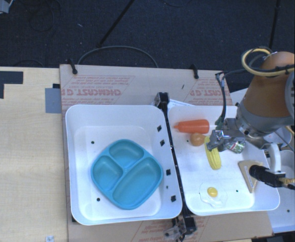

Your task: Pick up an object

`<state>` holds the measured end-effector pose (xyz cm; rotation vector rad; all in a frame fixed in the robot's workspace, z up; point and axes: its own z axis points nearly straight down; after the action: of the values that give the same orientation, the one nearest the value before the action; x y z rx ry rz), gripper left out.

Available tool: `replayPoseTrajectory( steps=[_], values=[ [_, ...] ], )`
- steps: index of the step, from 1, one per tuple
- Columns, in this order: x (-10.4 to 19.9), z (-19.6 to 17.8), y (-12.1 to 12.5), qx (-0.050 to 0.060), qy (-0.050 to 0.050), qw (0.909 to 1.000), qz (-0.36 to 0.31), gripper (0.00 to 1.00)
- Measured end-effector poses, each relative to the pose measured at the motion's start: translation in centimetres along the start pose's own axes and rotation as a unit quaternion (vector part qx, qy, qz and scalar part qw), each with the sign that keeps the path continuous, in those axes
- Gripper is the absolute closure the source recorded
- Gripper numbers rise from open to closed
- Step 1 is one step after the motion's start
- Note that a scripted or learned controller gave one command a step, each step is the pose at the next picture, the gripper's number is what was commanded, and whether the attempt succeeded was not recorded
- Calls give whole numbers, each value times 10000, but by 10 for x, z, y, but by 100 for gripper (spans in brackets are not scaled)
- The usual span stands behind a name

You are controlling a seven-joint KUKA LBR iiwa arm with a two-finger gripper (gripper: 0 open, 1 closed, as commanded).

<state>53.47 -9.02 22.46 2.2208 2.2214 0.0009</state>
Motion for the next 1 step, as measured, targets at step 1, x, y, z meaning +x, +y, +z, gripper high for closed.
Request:
replayPoseTrajectory(
  steps=[1],
  values=[
    [49,-9,-4,16,12,10000,-19,100]
  ],
)
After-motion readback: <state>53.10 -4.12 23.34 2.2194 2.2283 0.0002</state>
